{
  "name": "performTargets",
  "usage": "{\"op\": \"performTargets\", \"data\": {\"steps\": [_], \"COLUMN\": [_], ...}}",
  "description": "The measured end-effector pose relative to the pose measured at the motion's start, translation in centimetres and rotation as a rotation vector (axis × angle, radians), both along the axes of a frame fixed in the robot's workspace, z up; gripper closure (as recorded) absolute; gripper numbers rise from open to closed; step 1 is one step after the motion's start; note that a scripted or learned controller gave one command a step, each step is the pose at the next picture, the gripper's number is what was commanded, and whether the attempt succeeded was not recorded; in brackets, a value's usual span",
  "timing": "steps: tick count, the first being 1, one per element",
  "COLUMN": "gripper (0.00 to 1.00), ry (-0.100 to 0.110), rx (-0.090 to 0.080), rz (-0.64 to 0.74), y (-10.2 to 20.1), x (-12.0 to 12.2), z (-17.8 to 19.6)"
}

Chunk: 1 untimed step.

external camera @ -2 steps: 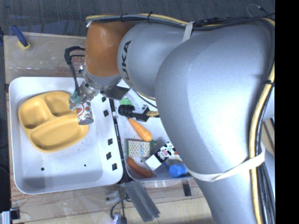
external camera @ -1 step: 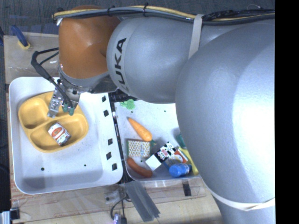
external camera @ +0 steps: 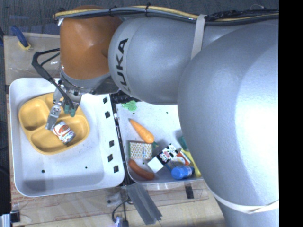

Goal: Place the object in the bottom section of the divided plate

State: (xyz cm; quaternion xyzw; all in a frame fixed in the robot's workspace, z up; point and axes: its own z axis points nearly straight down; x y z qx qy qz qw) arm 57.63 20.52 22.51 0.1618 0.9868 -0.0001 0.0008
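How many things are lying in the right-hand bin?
6 at least: a carrot, a patterned square card, a sausage, a black-and-white cow toy, a blue object, and a green bit. The arm may hide more.

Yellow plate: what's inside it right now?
A small can lies in the plate's bottom section, by the gripper. The left section looks bare. The arm covers the plate's upper right part, so what's there is hidden.

Even overhead light, soft shadows, slight blur
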Motion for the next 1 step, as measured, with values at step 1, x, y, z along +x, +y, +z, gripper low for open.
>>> {"op": "performTargets", "data": {"steps": [1], "gripper": [0.00], "ry": [-0.002], "rx": [0.000], "rz": [0.255], "y": [0.81], "x": [3.69], "z": [0.10]}}
